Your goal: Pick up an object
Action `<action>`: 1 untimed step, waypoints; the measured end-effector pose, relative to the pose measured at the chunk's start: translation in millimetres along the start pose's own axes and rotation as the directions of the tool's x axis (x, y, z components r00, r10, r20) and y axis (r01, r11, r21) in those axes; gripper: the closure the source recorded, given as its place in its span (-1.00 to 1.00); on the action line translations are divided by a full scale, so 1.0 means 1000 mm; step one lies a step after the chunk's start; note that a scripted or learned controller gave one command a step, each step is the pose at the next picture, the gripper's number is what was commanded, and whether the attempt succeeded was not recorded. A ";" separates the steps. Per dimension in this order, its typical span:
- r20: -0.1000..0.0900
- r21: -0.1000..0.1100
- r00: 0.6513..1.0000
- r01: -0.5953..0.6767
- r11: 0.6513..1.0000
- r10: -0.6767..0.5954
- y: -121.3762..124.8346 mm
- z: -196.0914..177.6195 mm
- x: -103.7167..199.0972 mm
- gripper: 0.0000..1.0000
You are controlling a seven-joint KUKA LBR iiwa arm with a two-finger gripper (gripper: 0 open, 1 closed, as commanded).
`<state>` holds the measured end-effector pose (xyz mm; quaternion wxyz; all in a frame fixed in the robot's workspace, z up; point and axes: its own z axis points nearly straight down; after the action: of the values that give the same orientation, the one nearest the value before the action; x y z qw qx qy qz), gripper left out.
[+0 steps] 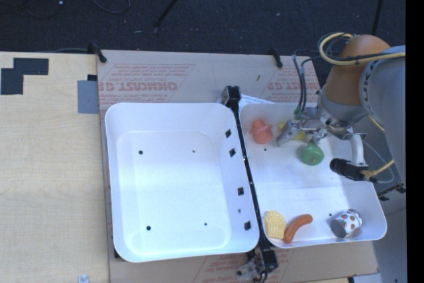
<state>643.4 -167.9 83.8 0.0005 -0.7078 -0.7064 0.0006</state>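
My gripper (pixel 302 134) hangs low over the far part of the right bin (pixel 371 205), and its fingers stand open. A small yellow object (pixel 295 128) lies partly hidden under the gripper, between the fingers. A green ball (pixel 311 155) rests just in front of the gripper, close to the right finger. A salmon-pink toy (pixel 261 131) lies to the left of it, near the bin's left wall.
At the near edge of the right bin lie a yellow corn-like piece (pixel 274 223), an orange sausage (pixel 297 227) and a grey-white spotted object (pixel 347 223). The left bin (pixel 116 142) sits alongside, past the black divider (pixel 240 169). Cables hang by the wrist.
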 end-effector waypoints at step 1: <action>-0.001 0.002 1.000 0.003 1.000 -0.003 0.000 -0.004 0.011 -1.00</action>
<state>643.4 -157.0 87.5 0.0015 -0.7066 -0.7076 0.0008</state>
